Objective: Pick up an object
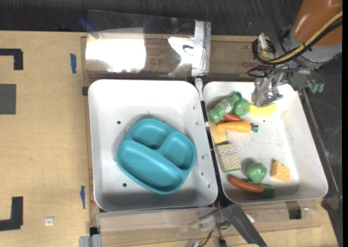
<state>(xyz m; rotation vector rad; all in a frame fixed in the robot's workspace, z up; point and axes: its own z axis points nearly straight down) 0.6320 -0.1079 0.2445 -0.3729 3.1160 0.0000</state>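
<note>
The right bin (pixel 304 148) holds several toy foods: a yellow banana (pixel 263 110), a green bottle-like piece (pixel 222 107), a green apple (pixel 241 108), an orange carrot (pixel 237 127), a yellow block (pixel 219 134), a patterned cracker (pixel 229 157), a second green apple (pixel 256 172), a red chilli (pixel 247 185) and a cheese wedge (pixel 281 171). My gripper (pixel 265 94) hangs at the bin's back edge, its metal fingers pointing down just above the banana's far end. Nothing shows between them.
The left bin (pixel 103 104) carries a teal divided plate (pixel 156 154). A shiny taped cardboard panel (pixel 147 50) stands behind both bins. The arm with its orange band (pixel 318 6) and cables comes in from the upper right. Wooden bench lies to the left.
</note>
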